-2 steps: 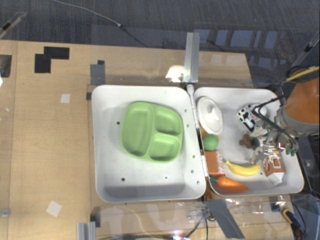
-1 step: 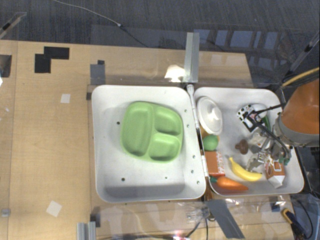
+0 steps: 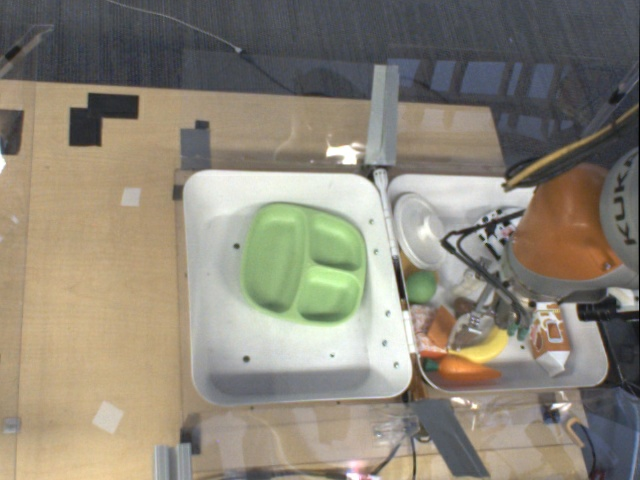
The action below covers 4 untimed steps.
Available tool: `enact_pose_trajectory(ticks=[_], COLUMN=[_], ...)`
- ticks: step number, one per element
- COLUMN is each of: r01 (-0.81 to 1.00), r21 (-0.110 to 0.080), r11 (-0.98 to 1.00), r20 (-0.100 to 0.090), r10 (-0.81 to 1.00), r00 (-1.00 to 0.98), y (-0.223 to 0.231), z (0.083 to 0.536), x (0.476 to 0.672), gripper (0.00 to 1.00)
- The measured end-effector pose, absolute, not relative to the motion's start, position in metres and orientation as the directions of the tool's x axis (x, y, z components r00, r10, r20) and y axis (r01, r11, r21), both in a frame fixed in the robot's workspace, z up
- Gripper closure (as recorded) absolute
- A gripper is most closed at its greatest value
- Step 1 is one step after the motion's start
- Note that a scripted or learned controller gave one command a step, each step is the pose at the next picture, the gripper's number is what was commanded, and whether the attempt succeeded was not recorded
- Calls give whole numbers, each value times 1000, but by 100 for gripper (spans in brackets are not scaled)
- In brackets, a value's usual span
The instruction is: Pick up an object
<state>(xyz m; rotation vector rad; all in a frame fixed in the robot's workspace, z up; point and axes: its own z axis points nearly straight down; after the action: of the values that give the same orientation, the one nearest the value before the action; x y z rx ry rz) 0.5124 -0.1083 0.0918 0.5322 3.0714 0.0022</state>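
Over the right bin (image 3: 590, 373), the gripper (image 3: 478, 320) hangs above a banana (image 3: 483, 346); open or closed, I cannot tell.
Best to descend straight, centred on the banana; avoid the carrot (image 3: 468, 371) just beside.

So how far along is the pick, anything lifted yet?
Nothing looks lifted. The hand is down in the right white bin, just above the yellow banana and orange carrot, which lie on the floor. Grasping and raising remain. The green divided plate sits in the left bin.

A green three-compartment plastic plate (image 3: 303, 262) is set in the left shallow white bin (image 3: 220, 358); a yellow banana (image 3: 483, 345) is laid behind an orange carrot (image 3: 467, 370) in the right shallow white bin (image 3: 590, 368).
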Motion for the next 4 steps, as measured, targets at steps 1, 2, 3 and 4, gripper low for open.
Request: enact_pose_trajectory(ticks=[1, 2, 3, 4], r01=[287, 281, 136, -316], r21=[1, 4, 1, -6], r11=[958, 960, 991, 949], r20=[-20, -41, -20, -13], r10=[287, 281, 136, -316], r00=[-958, -959, -991, -949], y=[-94, -93, -91, -137], z=[92, 107, 252, 281], x=[554, 559, 599, 665], gripper=[0, 100, 100, 100])
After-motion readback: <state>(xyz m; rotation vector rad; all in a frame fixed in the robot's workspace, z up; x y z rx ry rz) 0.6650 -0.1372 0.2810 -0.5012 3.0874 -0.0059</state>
